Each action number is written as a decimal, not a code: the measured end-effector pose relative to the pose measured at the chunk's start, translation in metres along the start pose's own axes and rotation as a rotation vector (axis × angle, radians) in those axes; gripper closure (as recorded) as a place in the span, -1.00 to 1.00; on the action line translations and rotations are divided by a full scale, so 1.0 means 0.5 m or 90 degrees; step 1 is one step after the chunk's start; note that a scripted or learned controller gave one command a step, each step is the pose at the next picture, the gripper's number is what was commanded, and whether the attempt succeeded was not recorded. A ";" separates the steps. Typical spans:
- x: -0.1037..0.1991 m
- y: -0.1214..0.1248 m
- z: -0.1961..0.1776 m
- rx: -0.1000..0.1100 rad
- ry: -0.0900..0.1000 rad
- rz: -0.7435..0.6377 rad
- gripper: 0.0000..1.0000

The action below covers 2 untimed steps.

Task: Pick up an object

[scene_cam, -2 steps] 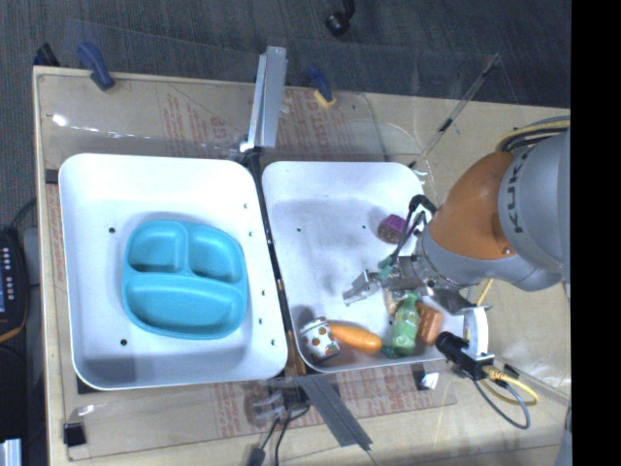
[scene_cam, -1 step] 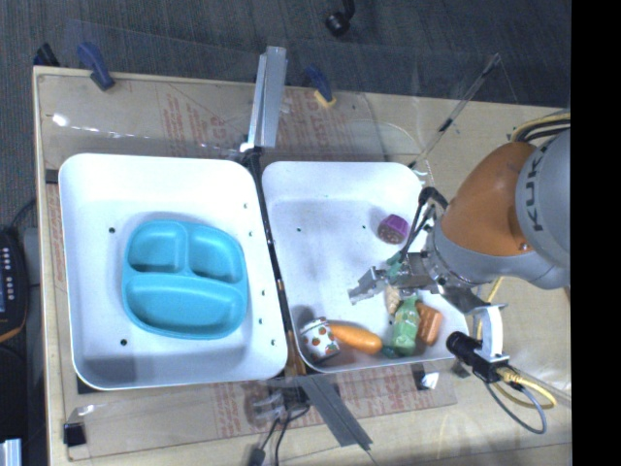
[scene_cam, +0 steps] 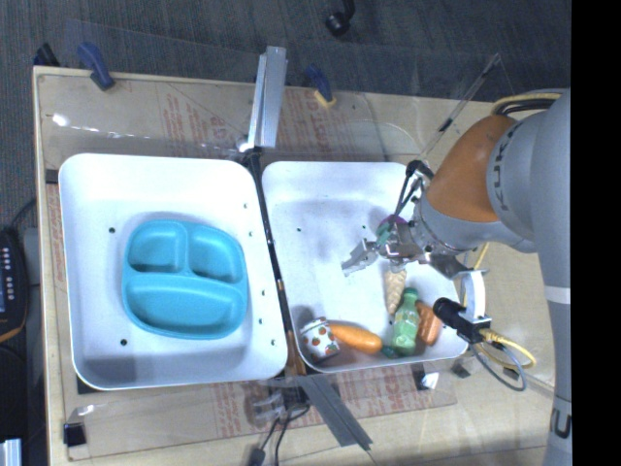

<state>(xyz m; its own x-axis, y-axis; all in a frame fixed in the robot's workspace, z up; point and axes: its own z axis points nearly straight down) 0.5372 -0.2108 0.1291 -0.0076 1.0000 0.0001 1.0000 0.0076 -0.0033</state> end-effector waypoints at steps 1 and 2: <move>0.003 -0.118 0.073 -0.003 0.000 -0.001 -1.00; 0.003 -0.114 0.052 -0.005 -0.001 -0.005 1.00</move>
<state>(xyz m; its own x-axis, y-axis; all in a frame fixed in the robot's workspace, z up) 0.4802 -0.2099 0.1034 -0.0150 0.9999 -0.0011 0.9999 0.0150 0.0038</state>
